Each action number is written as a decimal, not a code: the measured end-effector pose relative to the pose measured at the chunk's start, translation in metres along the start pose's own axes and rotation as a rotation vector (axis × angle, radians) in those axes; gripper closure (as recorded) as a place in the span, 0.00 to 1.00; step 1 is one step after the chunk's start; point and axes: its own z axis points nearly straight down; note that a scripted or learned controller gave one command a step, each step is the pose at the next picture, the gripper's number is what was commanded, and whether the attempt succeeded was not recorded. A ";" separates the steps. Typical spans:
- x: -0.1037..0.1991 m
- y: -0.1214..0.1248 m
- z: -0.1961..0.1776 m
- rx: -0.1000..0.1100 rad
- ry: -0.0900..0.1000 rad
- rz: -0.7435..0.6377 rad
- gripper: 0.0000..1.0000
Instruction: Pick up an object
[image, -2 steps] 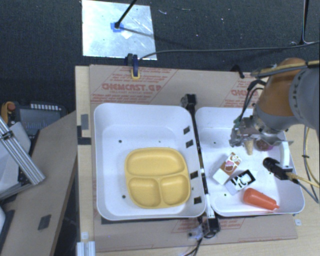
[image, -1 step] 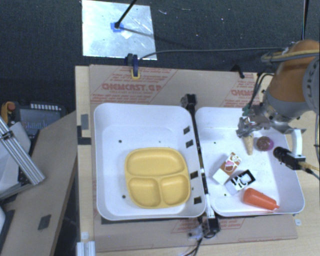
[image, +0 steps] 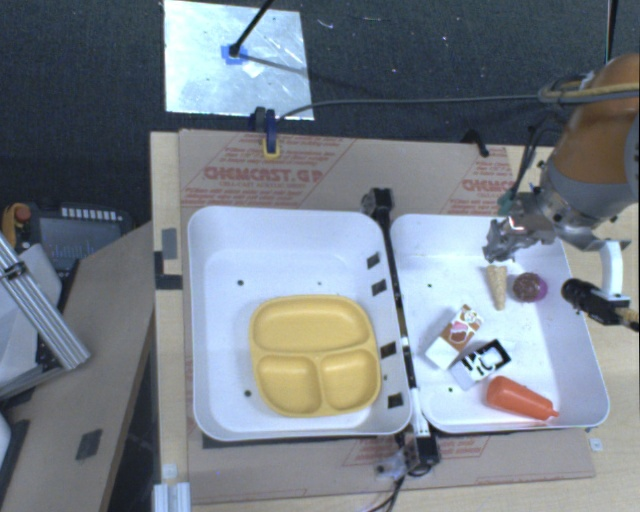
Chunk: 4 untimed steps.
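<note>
A yellow divided tray (image: 314, 354) sits in the left bin (image: 215, 245); a blue clamp (image: 268, 128) grips the cardboard sheet (image: 300, 170); a foil square (image: 205, 65) lies behind the table (image: 100, 300).
</note>
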 end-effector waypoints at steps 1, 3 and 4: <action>0.051 0.015 -0.006 0.002 0.003 -0.004 1.00; 0.162 0.022 0.006 0.005 0.002 -0.003 1.00; 0.215 0.032 -0.001 0.003 0.004 -0.004 1.00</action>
